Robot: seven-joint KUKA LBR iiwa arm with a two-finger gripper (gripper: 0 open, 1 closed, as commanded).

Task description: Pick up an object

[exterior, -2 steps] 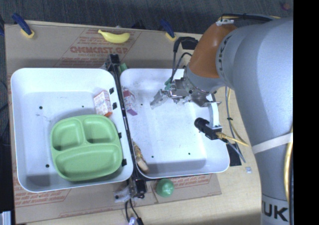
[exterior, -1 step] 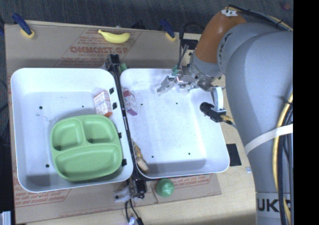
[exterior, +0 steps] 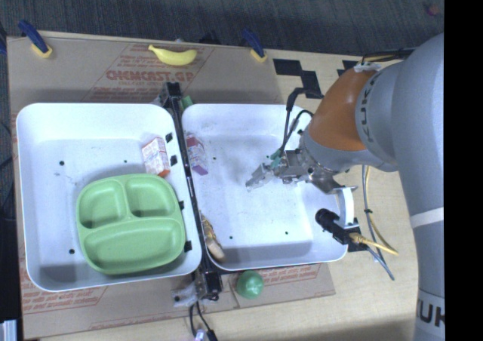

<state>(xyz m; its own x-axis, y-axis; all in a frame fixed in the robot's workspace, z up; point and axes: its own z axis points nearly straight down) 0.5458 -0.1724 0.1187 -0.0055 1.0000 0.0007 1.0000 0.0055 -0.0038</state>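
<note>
Camera view shows no single chosen object: the nearest candidate to the two-finger gripper (exterior: 259,176) is a small clear wrapper with purple and red print (exterior: 195,152), lying against the left wall of the right white bin (exterior: 249,253). The gripper hangs low over the middle of that bin, apart from the wrapper, and whether it is spread or closed cannot be told. The grey arm with the orange band (exterior: 355,117) reaches in from the right. In the left white bin (exterior: 38,181) sit a green divided plastic tray (exterior: 132,221) and, just behind it, a small red-and-white packet (exterior: 155,155). On the cardboard beyond the bins lies a yellow banana (exterior: 173,53); a green ball (exterior: 250,284) rests in front of the right bin.
</note>
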